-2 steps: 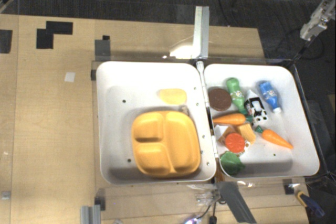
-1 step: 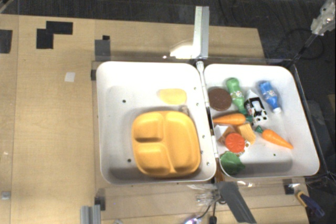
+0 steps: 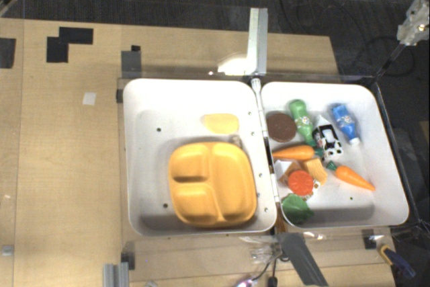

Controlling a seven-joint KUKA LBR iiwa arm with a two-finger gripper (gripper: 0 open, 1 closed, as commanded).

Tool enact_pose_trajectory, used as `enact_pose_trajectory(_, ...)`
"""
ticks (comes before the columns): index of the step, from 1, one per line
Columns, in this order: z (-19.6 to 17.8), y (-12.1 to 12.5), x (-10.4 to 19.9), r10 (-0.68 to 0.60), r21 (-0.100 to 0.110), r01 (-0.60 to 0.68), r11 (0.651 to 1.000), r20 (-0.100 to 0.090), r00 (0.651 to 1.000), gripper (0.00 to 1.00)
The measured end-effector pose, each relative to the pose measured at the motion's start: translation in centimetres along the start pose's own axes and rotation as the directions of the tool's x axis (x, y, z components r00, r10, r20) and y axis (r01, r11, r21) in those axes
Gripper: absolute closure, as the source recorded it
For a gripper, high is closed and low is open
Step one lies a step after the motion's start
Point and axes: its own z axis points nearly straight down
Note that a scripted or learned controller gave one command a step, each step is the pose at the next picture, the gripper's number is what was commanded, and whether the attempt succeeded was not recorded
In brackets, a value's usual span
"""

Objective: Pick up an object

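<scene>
Toys crowded in right white bin (image 3: pixel 383 144) on table (image 3: pixel 60 165), two carrots (image 3: pixel 293 152), green bottle (image 3: pixel 300 119), blue bottle (image 3: pixel 345 122), brown disc (image 3: pixel 281 126), red tomato (image 3: pixel 301 182) near divider, yellow divided tray (image 3: pixel 211 181) in left bin (image 3: pixel 144 144), pale yellow patch (image 3: pixel 220 122) behind it, hand's state impossible to tell.

Left bin (image 3: pixel 144 144) held yellow divided tray (image 3: pixel 211 182). Right bin (image 3: pixel 376 144) held two carrots (image 3: pixel 354 177), green bottle (image 3: pixel 299 117), blue bottle (image 3: pixel 345 121), tomato (image 3: pixel 301 183).
</scene>
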Motion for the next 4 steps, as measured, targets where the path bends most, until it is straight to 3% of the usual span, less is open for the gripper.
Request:
enact_pose_trajectory(1, 0.4, 0.0, -0.6, -0.090, 0.000, 0.090, 0.996, 0.000, 0.996, 1.00)
enact_pose_trajectory(2, 6.6, 3.0, -0.6, -0.135, -0.002, 0.135, 0.991, -0.003, 0.991, 1.00)
enact_pose_trajectory(3, 1.4, -0.1, -0.5, -0.343, -0.001, 0.343, 0.939, 0.001, 0.939, 1.00)
enact_pose_trajectory(4, 0.1, -0.1, -0.5, -0.108, -0.001, 0.108, 0.994, -0.001, 0.994, 1.00)
